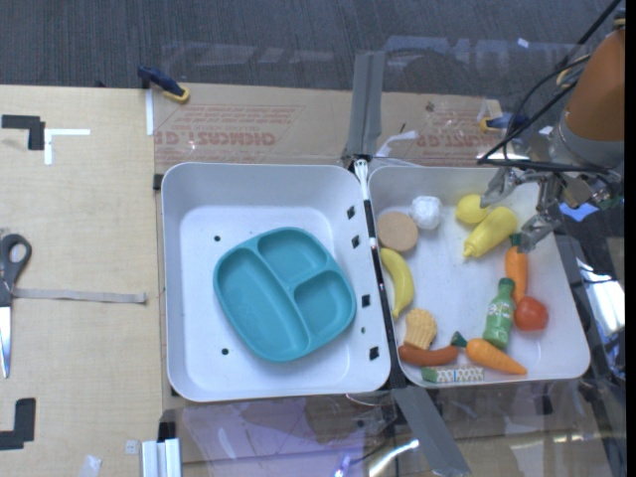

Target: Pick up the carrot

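Two orange carrots lie in the right bin (571,296). One carrot (516,271) stands lengthwise just below the gripper, and the other carrot (495,358) lies near the bin's front edge. My gripper (517,209) hangs over the bin's back right part, above a yellow squash-like toy (489,236). Its fingers are spread open with nothing held between them. The nearer carrot's top end sits a little below the right finger (538,227).
The right bin also holds a lemon (468,210), white ball (426,211), brown disc (397,233), banana (399,278), corn (420,327), red chili (429,355), green bottle (500,314) and tomato (532,313). The left bin (189,197) holds a teal divided plate (285,293).
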Robot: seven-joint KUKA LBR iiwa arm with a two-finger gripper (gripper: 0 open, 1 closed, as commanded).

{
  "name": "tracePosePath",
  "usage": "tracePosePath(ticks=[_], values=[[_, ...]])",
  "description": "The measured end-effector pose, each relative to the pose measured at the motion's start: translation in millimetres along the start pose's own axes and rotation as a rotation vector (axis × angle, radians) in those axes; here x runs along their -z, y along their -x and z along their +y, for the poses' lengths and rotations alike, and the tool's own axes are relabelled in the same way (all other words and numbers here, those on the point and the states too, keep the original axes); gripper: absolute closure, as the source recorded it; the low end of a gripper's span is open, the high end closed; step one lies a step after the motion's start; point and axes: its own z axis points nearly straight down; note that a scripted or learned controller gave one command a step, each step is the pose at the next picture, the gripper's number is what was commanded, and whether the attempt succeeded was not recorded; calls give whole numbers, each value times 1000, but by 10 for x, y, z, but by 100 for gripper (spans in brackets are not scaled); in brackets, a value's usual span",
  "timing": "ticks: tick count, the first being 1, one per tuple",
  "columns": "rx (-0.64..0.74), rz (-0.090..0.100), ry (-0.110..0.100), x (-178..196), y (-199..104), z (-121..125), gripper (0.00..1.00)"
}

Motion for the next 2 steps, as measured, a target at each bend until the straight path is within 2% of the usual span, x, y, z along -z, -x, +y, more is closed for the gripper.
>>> tracePosePath(ticks=[1, 2], values=[[121, -18, -8, -374, 66, 14, 0], [348, -22, 1, -415, -184, 245, 0]])
